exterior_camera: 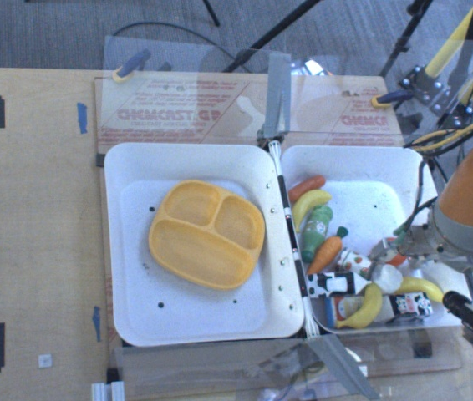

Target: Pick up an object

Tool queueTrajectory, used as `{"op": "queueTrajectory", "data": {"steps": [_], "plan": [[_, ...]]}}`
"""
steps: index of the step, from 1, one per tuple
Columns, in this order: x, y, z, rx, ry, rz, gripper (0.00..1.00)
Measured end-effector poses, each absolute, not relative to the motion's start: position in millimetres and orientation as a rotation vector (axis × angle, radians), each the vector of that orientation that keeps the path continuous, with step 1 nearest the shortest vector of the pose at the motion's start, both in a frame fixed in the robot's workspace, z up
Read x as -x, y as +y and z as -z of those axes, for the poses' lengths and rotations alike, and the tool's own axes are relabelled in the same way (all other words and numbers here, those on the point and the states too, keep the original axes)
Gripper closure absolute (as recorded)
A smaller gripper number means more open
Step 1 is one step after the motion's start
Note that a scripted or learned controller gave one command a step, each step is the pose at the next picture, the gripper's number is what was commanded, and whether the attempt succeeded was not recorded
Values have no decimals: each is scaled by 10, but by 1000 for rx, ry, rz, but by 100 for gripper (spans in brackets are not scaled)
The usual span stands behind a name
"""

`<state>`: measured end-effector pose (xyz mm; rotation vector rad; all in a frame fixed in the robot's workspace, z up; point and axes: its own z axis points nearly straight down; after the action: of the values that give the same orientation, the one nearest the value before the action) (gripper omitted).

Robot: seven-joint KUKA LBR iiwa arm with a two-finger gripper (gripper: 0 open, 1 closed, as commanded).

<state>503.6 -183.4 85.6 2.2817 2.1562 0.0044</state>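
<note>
Toy food fills the right bin (362, 164), where the gripper (384, 263) hangs low over a banana (368, 306); its grip state cannot be told.

Single fixed camera above the bench (36, 224), slanted down, both bins (128, 249) framed
</note>
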Motion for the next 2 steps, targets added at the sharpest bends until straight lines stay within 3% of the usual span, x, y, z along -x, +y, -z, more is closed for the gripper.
{"op": "queueTrajectory", "data": {"steps": [1,2], "plan": [[-5033,-1849,-940,-2285,2153,-4,100],[-5023,-1856,-1009,-2290,2151,-2,100]]}}
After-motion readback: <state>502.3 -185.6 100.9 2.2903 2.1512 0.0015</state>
